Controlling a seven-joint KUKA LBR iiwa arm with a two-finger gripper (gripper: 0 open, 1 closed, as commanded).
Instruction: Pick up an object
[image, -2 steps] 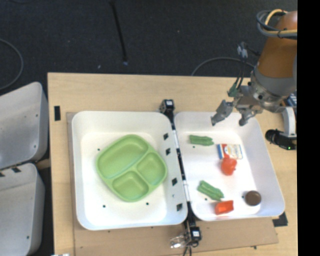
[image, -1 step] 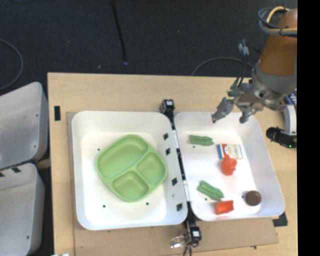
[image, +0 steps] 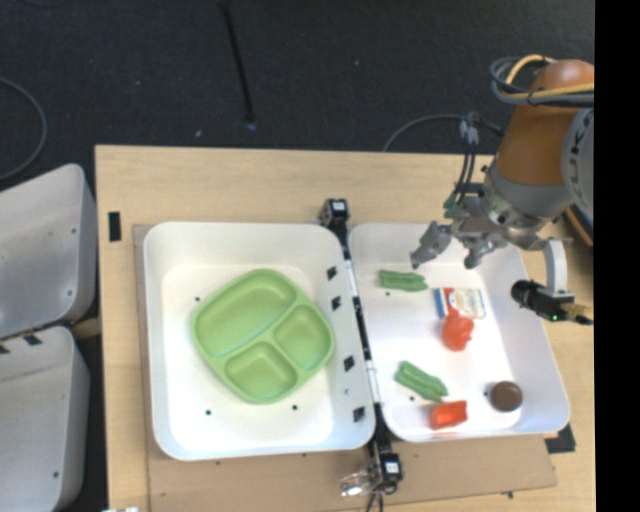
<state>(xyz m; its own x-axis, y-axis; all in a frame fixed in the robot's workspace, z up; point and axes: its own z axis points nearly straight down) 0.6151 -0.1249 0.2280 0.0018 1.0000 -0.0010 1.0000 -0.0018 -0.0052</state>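
Start at the left of the frame, where the left bin (image: 160, 420) holds a green divided plate (image: 263, 334) lying flat near its middle; nothing there is in play; move right across the central divider and you reach the right bin (image: 535, 370), which carries the candidates: a green bean pod (image: 402, 281) toward its upper left, a second green pod (image: 420, 380) lower down, a small white and blue packet (image: 459, 300) touching a red-orange piece (image: 456, 331) just below it, an orange block (image: 448, 414) near the bottom edge, and a brown round object (image: 505, 396) at the lower right; the gripper (image: 456, 243) hangs over the bin's upper part, fingers spread apart with nothing between them, so you are in the approach step and no pick has been made; the upper pod lies nearest, just left and below the fingertips; your next move, as I judge it, calls for shifting over one item, lining the fingers across its narrow side, then descending before you close
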